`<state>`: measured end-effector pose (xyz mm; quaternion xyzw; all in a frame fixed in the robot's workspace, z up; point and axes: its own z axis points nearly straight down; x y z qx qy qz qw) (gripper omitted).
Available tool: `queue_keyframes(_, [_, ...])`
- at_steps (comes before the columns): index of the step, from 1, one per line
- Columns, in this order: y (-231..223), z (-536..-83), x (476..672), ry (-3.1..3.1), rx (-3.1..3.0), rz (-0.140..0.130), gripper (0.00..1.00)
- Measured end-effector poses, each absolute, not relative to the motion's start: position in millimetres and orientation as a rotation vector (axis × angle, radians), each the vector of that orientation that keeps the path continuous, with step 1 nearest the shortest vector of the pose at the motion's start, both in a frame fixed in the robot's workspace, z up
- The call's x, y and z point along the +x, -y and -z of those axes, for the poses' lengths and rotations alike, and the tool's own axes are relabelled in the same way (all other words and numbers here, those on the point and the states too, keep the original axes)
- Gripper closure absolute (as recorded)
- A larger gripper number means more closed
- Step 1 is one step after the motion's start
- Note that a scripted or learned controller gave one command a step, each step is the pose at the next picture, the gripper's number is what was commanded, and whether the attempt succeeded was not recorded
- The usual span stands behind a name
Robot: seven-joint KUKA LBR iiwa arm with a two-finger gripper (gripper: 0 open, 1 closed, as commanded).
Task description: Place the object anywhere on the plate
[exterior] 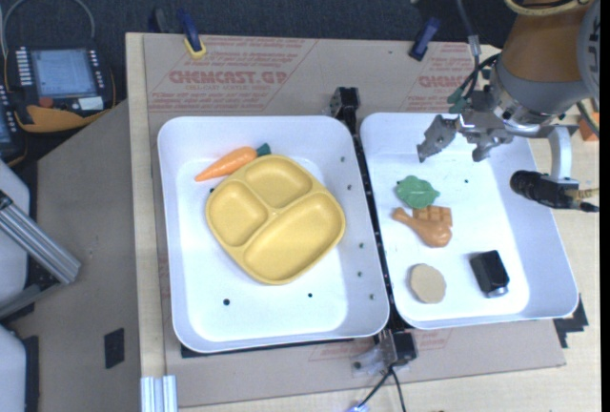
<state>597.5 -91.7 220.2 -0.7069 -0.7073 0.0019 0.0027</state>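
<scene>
Round tan piece lies whole; arm cut off at right.

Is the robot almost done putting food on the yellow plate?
Not yet. The yellow plate has nothing in its sections, and the carrot only lies beside its rim. The gripper hangs open over the right bin, holding nothing. The green leafy piece, the chicken leg, the round cookie and the black block wait there. Picking up and placing are both left.

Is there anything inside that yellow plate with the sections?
All three compartments of the yellow plate look bare. A toy carrot lies beside its upper left rim, in the bin. Whatever is beneath the plate is covered.
</scene>
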Motion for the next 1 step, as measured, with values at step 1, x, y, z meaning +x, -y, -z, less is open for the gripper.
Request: queue_keyframes(1, [92.3, -168.3, 606.5, 2.217, -2.217, -0.007, 0.0])
